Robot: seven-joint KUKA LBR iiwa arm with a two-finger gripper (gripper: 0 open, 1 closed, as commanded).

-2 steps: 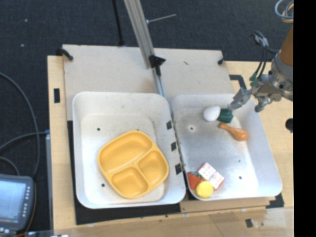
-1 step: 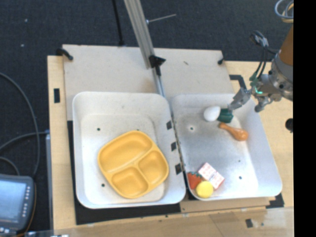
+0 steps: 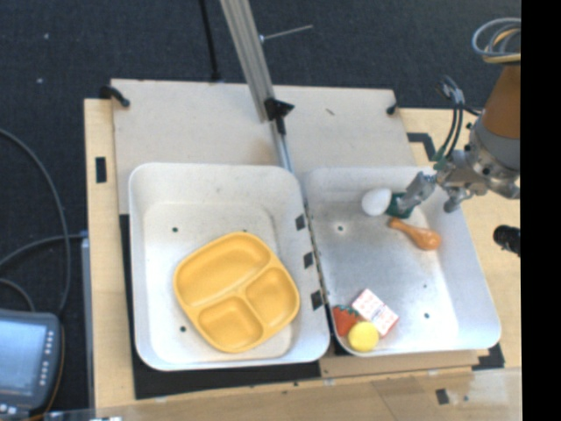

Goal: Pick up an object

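Note:
In the right bin (image 3: 456, 310), my gripper (image 3: 427, 204) hangs at the far right corner, open, with nothing between its fingers. One fingertip (image 3: 403, 206) ends just right of a white egg-shaped object (image 3: 376, 202). An orange drumstick-shaped toy (image 3: 415, 233) lies just below the gripper. At the bin's front left corner sit a yellow ball (image 3: 363, 336), a red piece (image 3: 343, 320) and a small white box with red marks (image 3: 374, 310).
The left bin (image 3: 158, 191) bears a yellow divided plate (image 3: 236, 289). A slanted aluminium post (image 3: 250, 51) rises behind the bins. The arm's orange band (image 3: 503, 103) stands at the right edge of the bench.

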